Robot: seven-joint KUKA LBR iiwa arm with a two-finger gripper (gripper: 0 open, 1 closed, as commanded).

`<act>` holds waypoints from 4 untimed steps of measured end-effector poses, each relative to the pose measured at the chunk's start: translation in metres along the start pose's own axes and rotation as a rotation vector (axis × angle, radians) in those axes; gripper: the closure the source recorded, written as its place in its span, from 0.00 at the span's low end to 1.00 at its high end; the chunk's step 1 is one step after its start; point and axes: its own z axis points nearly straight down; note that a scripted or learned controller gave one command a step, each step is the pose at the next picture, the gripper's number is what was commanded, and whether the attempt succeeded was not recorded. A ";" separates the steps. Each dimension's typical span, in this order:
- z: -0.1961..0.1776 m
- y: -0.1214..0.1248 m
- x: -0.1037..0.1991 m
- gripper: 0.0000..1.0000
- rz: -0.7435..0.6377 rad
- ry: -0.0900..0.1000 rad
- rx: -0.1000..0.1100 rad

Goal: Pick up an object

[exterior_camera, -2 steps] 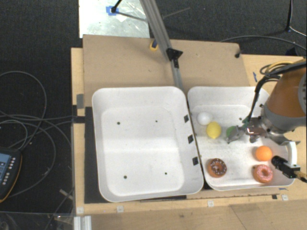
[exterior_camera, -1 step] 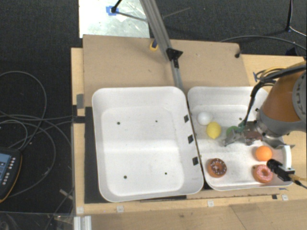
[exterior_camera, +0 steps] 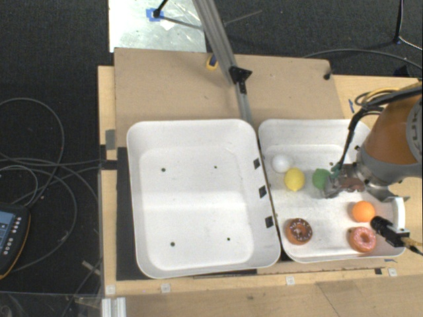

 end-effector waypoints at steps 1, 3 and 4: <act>-0.064 0.000 0.001 1.00 -0.004 -0.002 -0.005; -0.172 0.001 0.008 1.00 -0.006 -0.002 -0.005; -0.172 0.020 0.064 1.00 -0.010 0.001 -0.002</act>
